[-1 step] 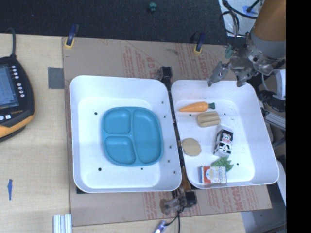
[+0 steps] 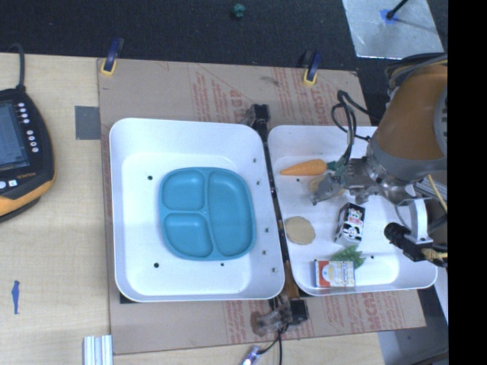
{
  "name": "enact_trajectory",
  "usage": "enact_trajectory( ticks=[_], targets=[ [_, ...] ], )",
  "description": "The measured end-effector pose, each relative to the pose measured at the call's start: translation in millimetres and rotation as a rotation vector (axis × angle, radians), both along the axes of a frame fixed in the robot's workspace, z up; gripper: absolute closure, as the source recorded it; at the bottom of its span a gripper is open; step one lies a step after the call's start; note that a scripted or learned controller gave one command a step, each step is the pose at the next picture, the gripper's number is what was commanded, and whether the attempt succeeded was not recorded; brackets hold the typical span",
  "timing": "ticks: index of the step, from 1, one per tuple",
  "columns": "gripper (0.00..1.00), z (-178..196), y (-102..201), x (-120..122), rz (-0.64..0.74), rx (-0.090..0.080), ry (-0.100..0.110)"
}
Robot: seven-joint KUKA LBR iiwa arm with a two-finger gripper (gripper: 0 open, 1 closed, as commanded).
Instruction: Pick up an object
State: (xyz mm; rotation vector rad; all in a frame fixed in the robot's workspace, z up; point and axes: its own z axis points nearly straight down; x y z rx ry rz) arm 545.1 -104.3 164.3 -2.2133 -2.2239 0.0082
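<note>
The arm point(image 2: 407, 120) reaches in from 3 o'clock over the right bin point(image 2: 297, 139). Its jaws hang just beside the carrot's point(image 2: 303, 169) leafy end, and I cannot tell if they are open or closed. The cow carton point(image 2: 350, 223) lies at 5 o'clock from them. A blue plate point(image 2: 207, 213) sits in the left bin point(image 2: 129, 226).

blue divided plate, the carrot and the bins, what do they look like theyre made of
Blue plate: likely moulded plastic, matte, one even colour with soft rounded dividers.
Carrot: probably a plastic or rubber toy, uniform orange and smooth; real cannot be ruled out.
Left bin and right bin: look like thin white plastic, slightly glossy, with rounded corners and raised rims.
</note>
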Motion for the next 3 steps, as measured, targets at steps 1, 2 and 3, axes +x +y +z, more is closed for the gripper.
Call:
enact_trajectory(
  ticks=[1,2,3],
  targets=[
    [0.0,-74,-33,64,0.001,-0.001,-0.001],
    [0.0,-73,-46,-29,0.0,0.0,-0.001],
    [1.0,-61,-47,-28,0.004,-0.002,-0.004]
  ],
)
